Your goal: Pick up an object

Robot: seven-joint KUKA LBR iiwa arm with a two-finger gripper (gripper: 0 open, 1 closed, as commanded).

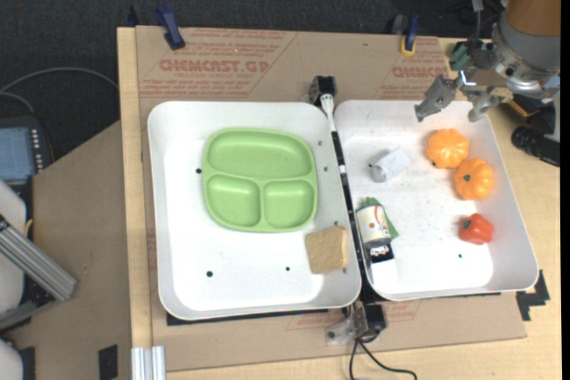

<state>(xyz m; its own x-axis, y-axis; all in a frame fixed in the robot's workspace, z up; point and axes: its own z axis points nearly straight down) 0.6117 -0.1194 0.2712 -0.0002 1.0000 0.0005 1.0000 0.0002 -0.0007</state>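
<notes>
- Camera view: the nearest pumpkin (446,147), orange, ribbed and glossy, is sitting in the right bin (508,267), just below the gripper (459,102).
- The gripper is hovering with fingers spread, holding nothing; nothing is being lifted, so the whole pick is remaining.
- A second pumpkin (474,179), a red pepper (476,230), a grey block (389,165) and a printed packet (377,230) are lying nearby.
- The left bin (169,218) is holding a smooth green divided plate (261,179) and a tan porous sponge (327,251).

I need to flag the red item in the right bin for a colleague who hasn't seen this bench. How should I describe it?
Start at the right-hand shallow white bin. Along its right side three small round plastic toys run in a line; follow it toward the near edge, past the two orange toy pumpkins. The last is the small red toy pepper, the only red one and the smallest.
</notes>
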